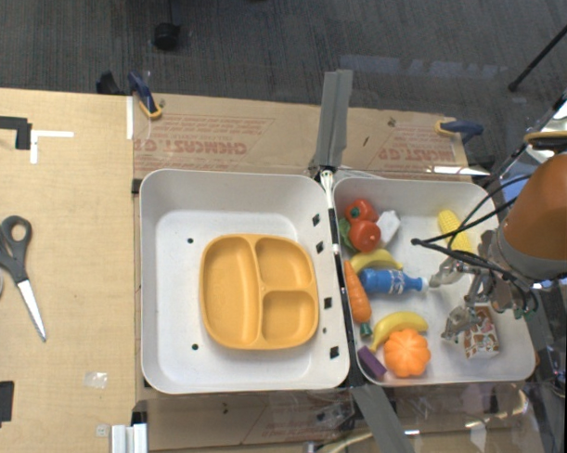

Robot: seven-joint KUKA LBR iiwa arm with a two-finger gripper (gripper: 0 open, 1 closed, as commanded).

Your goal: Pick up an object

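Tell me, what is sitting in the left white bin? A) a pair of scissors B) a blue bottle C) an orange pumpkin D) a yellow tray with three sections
D: the yellow tray with its three sections lies in the left bin, while the blue bottle and the orange pumpkin sit in the right bin, and the scissors lie on the bench outside.

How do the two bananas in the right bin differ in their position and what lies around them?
The upper banana lies just above the blue bottle, below the tomatoes; the lower banana lies under that bottle, touching the small orange pumpkin. The upper one looks flatter, the lower more curved. Both are yellow and in the right bin.
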